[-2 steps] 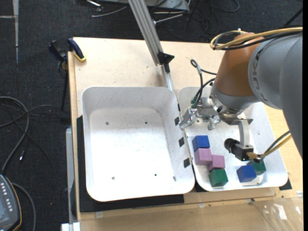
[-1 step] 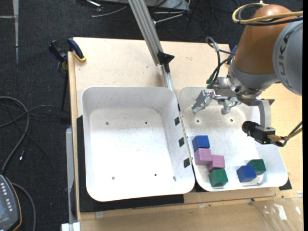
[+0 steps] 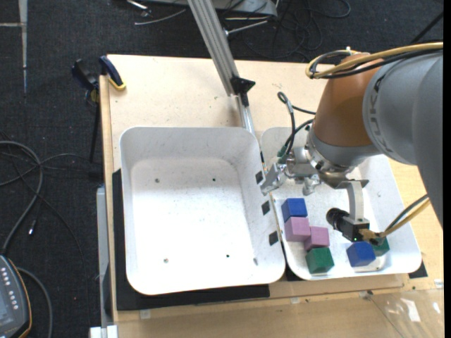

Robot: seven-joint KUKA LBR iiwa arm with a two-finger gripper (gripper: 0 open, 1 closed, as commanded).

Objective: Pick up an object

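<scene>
We see the right bin, smooth speckled white plastic with rounded corners. Matte, sharp-edged blocks sit in its front half: a blue cube, a lilac block, a pink block, a green cube and a second blue cube. All are squarish, with no clear long axis. The metal gripper hangs over the bin's left side, and we cannot tell whether it is released or clenched.
</scene>
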